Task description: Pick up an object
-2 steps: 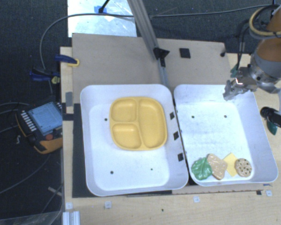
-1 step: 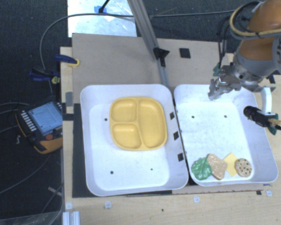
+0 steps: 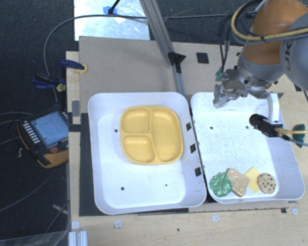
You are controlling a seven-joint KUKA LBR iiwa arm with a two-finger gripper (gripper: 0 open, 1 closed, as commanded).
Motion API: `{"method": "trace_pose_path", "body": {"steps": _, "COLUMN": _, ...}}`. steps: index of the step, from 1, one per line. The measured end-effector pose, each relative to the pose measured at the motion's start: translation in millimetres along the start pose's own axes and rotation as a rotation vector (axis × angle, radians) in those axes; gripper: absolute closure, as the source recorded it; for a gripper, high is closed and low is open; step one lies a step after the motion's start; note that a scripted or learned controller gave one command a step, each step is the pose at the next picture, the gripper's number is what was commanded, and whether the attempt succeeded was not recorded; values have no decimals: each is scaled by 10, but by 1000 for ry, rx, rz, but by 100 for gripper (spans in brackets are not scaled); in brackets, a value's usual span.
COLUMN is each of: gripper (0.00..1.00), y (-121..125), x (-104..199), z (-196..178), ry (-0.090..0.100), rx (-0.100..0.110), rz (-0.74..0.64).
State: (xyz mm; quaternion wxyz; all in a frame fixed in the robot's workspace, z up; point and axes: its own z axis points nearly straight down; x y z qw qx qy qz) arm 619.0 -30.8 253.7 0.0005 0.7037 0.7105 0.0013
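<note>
Yellow tray [image 3: 152, 135], three compartments, sits in the left bin [image 3: 105, 188] with nothing in it. Right bin [image 3: 285, 160] holds four food pieces bunched at its near edge: green leaf [image 3: 221, 184], tan bread [image 3: 238, 182], yellow cheese [image 3: 252, 178], round cookie [image 3: 266, 182]. Leaf, bread and cheese touch or overlap; the cookie sits just beside the cheese. Gripper [image 3: 225, 96] hangs over the bin's far rim, well apart from the pile, carrying nothing. Can't tell jaw opening, too blurred. Risks: pieces are flat and thin, so fingers may slide over them or close on air; the tight cluster could yield two pieces or shove them into the wall.
</note>
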Motion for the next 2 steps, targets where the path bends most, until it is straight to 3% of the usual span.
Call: {"method": "trace_pose_path", "body": {"steps": 2, "gripper": 100, "y": 18, "x": 1098, "z": 106, "ry": 2, "rx": 1, "rz": -2}}
